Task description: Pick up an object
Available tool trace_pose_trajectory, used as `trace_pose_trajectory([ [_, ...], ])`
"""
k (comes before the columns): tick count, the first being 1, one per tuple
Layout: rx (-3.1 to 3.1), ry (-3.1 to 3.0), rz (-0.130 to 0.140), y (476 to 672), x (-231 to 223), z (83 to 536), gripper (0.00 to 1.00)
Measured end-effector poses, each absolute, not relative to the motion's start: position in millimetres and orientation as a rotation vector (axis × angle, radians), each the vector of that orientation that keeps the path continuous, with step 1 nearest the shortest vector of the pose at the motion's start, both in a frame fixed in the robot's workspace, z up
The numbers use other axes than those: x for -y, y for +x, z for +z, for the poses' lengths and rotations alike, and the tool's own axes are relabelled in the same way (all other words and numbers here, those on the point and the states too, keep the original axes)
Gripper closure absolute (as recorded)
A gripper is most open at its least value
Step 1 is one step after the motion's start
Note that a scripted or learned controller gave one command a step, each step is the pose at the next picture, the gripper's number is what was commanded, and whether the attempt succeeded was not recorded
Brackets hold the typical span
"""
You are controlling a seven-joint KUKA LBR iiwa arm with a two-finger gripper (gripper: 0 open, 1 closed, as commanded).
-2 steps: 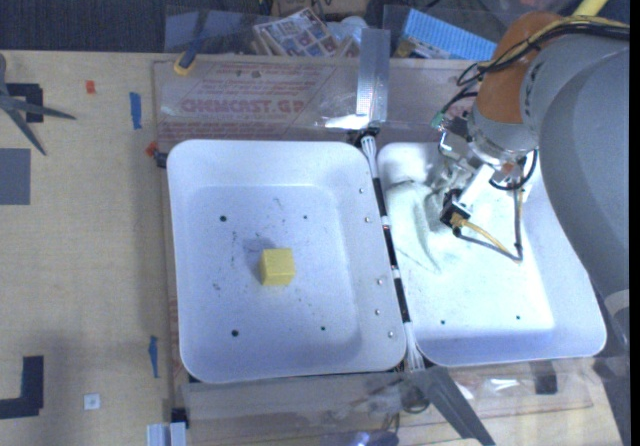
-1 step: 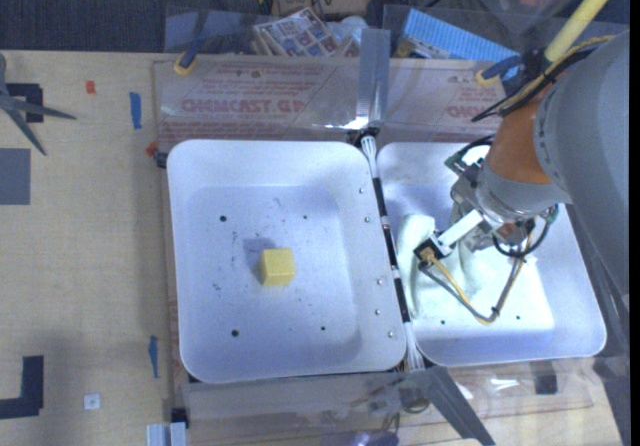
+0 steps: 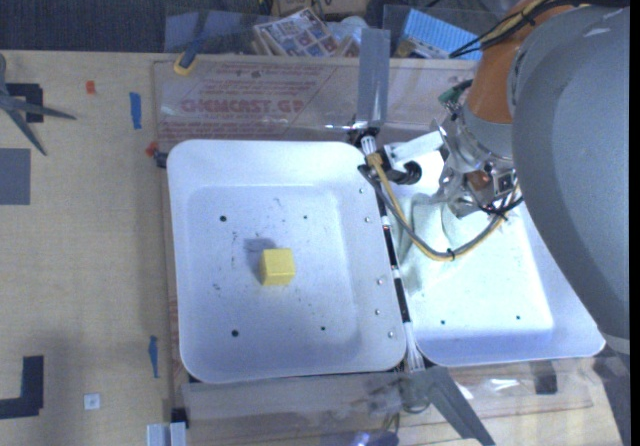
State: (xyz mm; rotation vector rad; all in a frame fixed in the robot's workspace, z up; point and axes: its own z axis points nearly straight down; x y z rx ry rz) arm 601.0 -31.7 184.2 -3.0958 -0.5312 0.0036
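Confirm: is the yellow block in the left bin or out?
In: the yellow block lies on the left bin's floor, apart from its walls.

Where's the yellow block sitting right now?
In the camera view, the yellow block lies near the middle of the left bin, on its floor, well left of the divider between the bins and apart from the arm over the right bin.

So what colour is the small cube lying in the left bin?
Yellow. The small cube shows plainly in the camera view, on the floor of the shallow white left bin.
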Motion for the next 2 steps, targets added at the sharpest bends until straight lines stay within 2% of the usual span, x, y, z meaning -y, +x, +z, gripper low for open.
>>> trace_pose_trajectory([
  [1,0.31,-3.125,0.0,577.7,25.7,265.5,1.0],
  [2,0.302,-3.125,0.002,577.8,27.8,274.6,1.0],
])
